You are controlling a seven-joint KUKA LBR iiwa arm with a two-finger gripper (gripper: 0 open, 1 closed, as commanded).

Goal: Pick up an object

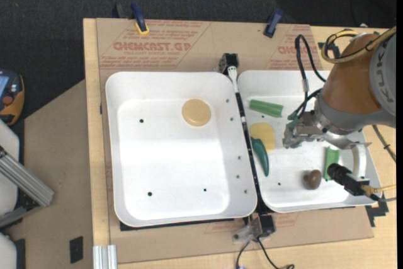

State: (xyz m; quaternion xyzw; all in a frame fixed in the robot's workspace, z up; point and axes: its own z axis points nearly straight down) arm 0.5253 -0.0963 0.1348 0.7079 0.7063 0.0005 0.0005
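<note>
1. Gripper (296,135): lowered into the right bin (296,195) from the right; finger state not discernible at this slant, nothing visibly pinched. Presumably poised low to reach among the clustered objects.
2. Yellow object (264,134): just left of the gripper, apparently apart from it; the nearest candidate for pickup, judged by proximity alone.
3. Teal pepper-like object (261,155): left of and below the gripper, lying lengthwise along the divider between the bins, its upper end touching or overlapping the yellow object. Placement against the wall likely makes a clean pinch awkward.
4. Green cylinder (265,108): above and left of the gripper, lying flat, clear of the others; open space around it would favour a grasp.
5. Brown rounded object (312,179): below and slightly right of the gripper, near the bin's front rim, standing alone.
6. Green block (332,157): right of the gripper, partly hidden beneath the arm (356,88); shape uncertain.
7. Tan disc (196,113): well left of the gripper, alone in the left bin (164,198).
8. Task status, as judged: no object lifted yet.
</note>
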